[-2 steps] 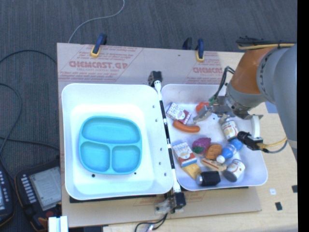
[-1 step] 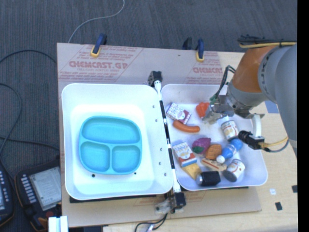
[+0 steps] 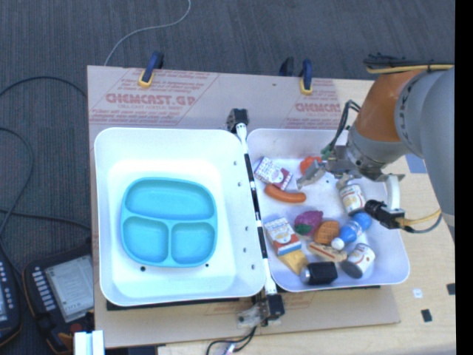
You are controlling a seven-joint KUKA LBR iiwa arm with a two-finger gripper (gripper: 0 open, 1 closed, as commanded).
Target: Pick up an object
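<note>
The right bin (image 3: pixel 399 268) holds several toy foods. Among them are an orange-red sausage (image 3: pixel 284 194), a small red-and-white carton (image 3: pixel 270 172), a purple piece (image 3: pixel 308 219), a blue bottle (image 3: pixel 352 229), a labelled can (image 3: pixel 352 197) and a black block (image 3: pixel 321 274). My gripper (image 3: pixel 316 170) is low over the bin's upper middle, reaching in from the right. A small red item (image 3: pixel 308 163) lies right at its tip, and the view does not show whether the two touch. The sausage lies just below and left of the gripper.
The left bin (image 3: pixel 111 154) holds a light blue divided plate (image 3: pixel 168 220). A black hinge strip (image 3: pixel 253 198) runs between the bins. Blue and yellow clamps (image 3: pixel 305 76) grip the board's far edge. A second can (image 3: pixel 361 257), a yellow wedge (image 3: pixel 293 260) and another carton (image 3: pixel 281 231) crowd the right bin's front.
</note>
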